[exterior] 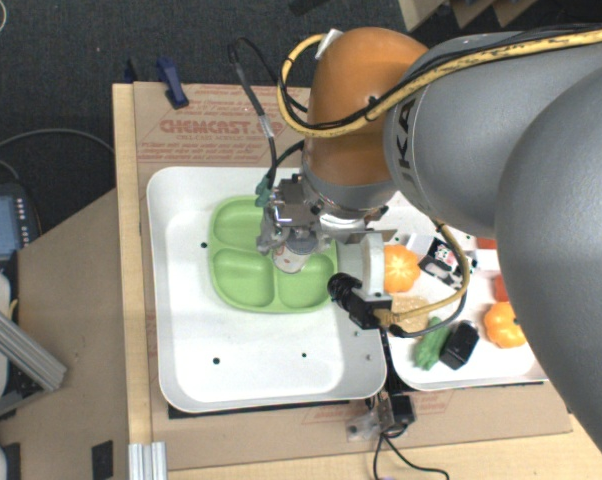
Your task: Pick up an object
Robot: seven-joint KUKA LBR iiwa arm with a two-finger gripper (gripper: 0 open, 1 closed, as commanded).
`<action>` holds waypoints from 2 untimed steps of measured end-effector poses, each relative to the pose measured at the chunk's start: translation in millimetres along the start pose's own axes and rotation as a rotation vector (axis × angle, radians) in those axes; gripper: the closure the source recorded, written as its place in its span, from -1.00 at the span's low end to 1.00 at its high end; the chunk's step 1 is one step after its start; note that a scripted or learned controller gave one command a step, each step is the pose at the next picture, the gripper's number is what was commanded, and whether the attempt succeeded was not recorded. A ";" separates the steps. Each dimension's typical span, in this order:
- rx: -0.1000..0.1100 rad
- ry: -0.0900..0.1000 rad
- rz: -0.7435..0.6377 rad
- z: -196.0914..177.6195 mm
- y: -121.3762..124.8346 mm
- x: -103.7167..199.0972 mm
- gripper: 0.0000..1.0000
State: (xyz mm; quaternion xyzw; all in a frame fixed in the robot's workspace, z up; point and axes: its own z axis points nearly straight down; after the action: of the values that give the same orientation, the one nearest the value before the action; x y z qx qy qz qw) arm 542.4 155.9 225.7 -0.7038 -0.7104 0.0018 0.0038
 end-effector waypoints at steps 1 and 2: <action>-0.011 0.001 0.002 1.3 36.2 73.5 1.00; -0.003 -0.003 0.013 -38.4 -17.9 31.6 1.00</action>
State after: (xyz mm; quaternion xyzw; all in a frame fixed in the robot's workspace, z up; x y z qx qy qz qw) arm 524.5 187.3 264.3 -0.7082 -0.7060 0.0017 0.0016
